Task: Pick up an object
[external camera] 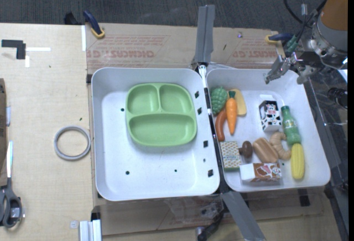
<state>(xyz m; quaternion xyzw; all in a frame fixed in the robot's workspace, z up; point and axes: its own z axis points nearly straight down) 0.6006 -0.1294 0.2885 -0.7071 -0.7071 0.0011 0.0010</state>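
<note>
We find the claw [283, 66] poised over the right bin [249, 84] at its 1 o'clock corner; whether it is open or closed, we cannot tell, and nothing shows in it. Candidate objects crowd that bin: a carrot [231, 114] at 10 o'clock, a green bottle [290, 126] at 3 o'clock. We advise descending on the bottle, which stands clearest, aligning across its narrow width.

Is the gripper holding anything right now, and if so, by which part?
Nothing is held. The gripper hangs above the right bin's far edge, with no object between its fingers.
</note>
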